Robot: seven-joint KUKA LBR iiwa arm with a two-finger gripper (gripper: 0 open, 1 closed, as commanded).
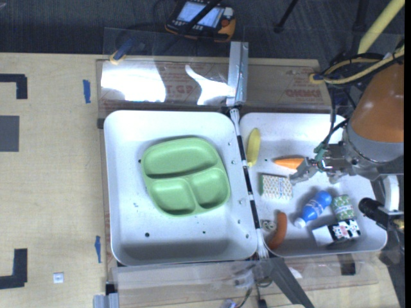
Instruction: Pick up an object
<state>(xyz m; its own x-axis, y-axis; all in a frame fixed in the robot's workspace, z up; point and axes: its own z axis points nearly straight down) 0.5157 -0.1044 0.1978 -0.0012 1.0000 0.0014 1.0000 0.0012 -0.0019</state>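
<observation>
The right bin [282, 126] holds several small objects. An orange carrot [286, 163] lies near its middle, and my gripper [304, 171] hangs just right of the carrot's end, above the bin floor. I see nothing held in it. Below the gripper lies a blue and white bottle [313, 209]. A dotted white packet [276, 185] sits left of the gripper, under the carrot. A yellow banana [253, 145] lies along the bin's left wall.
A green can [343, 205] and a black and white box [340, 231] sit at the right bin's front right. A brown sausage [277, 230] lies at its front left. The left bin [122, 172] holds a green divided plate [186, 175].
</observation>
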